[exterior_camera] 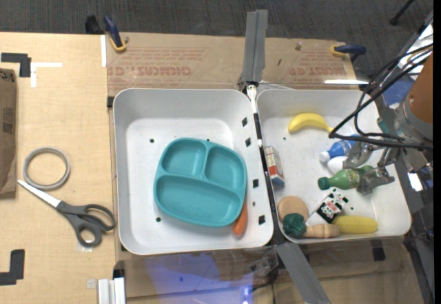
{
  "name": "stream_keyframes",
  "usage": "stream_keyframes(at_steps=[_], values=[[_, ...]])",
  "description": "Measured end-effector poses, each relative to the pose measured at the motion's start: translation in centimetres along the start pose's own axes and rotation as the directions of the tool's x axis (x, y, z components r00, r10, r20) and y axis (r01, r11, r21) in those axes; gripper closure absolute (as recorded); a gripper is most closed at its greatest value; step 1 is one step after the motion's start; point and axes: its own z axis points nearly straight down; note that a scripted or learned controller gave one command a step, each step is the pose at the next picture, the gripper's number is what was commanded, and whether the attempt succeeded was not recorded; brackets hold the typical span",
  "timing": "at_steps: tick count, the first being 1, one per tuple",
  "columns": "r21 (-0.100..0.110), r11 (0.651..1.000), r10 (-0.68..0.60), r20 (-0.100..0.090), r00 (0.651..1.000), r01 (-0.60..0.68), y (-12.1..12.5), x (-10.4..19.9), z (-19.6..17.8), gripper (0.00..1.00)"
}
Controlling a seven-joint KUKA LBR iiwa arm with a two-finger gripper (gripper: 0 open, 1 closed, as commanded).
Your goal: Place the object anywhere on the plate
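A teal divided plate (201, 183) lies in the left bin (131, 123). My gripper (366, 167) is low over the right side of the right bin (303, 99), above the thick end of a green bottle (341, 180) that lies on its side. Its fingers (356, 156) stand open, one on each side of the bottle's end. An orange carrot (240, 222) rests in the left bin against the plate's lower right edge.
The right bin also holds a banana (308, 122), a blue and white item (335, 152), a black and white toy (331, 208), a corn cob (355, 225), a wooden piece with a green ball (295, 225) and a small carton (273, 165). Scissors (76, 214) and a tape roll (46, 167) lie on the bench at left.
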Motion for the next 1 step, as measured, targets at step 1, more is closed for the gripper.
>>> stream_keyframes(at_steps=[1], values=[[-0.002, 0.997, -0.075, -0.001, 0.997, 0.075, -4.53, 1.24, 1.47, 1.0]])
